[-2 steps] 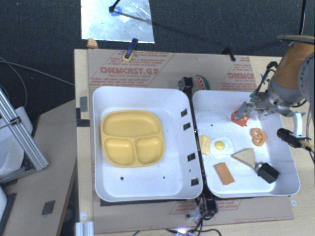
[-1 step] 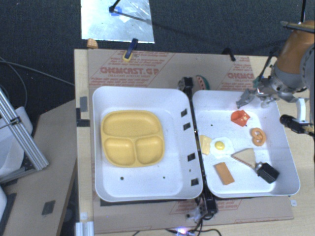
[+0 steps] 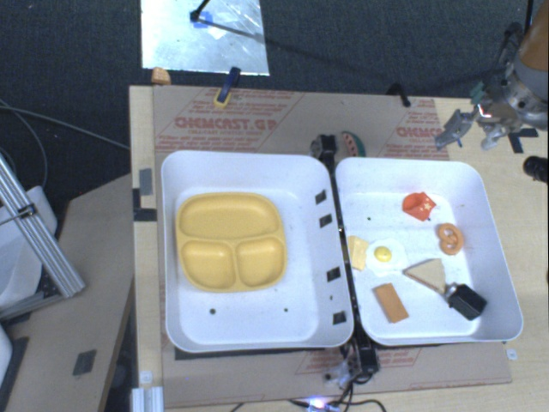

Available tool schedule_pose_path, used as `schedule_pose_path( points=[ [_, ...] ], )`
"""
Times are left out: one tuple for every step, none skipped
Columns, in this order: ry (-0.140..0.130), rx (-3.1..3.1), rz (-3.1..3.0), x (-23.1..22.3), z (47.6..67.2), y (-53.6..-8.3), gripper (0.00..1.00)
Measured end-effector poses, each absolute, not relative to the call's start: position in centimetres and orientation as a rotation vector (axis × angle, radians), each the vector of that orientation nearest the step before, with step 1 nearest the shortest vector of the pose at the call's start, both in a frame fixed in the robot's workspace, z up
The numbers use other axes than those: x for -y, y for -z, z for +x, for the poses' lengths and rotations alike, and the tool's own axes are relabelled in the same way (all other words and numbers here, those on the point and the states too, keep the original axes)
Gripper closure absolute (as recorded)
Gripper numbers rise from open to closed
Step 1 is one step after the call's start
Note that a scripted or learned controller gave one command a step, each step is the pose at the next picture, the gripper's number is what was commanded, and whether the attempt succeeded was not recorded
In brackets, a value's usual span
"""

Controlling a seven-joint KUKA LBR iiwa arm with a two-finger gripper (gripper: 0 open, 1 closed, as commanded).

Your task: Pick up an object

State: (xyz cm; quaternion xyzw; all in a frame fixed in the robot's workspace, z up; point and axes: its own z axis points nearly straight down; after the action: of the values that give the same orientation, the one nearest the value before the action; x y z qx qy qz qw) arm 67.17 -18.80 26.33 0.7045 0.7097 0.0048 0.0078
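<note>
From the camera view above the bench (image 3: 257, 123), 2 shallow white plastic bins sit side by side. The left bin (image 3: 249, 174) carries a pale yellow plastic tray with 3 compartments (image 3: 230, 239), lying flat near its middle.

The right bin (image 3: 480, 196) carries the small things. A red crumpled piece (image 3: 419, 205) lies toward 12 o'clock of that bin. A brown pretzel-shaped toy (image 3: 449, 238) lies at about 3 o'clock, just below and right of the red piece. A white fried-egg toy with a yellow yolk (image 3: 383, 254) lies near the bin's centre, touching a pale yellow cheese-like slab (image 3: 358, 252) on its 9 o'clock side. A tan triangular slice (image 3: 426, 274) lies just right of the egg. An orange-brown rectangular cracker-like piece (image 3: 390, 302) lies at 6 o'clock. A small black block (image 3: 467, 301) lies at about 4 o'clock, touching the tan slice's lower corner.

The end effector (image 3: 470, 131) hangs at the bin's 1 o'clock corner, above the bench outside the rim, its 2 fingers spread apart with nothing between them.
</note>
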Motion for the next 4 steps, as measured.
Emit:
schedule_pose_path(
  points=[
    [0.005,-2.224,2.225,20.7,66.7,-14.7,0.0],
    [-0.009,-2.219,2.21,20.7,67.1,-23.1,0.0],
    [0.013,-2.229,2.238,18.8,52.1,-13.0,0.0],
    [0.0,-2.223,2.221,14.3,48.6,-8.3,0.0]
  ],
)
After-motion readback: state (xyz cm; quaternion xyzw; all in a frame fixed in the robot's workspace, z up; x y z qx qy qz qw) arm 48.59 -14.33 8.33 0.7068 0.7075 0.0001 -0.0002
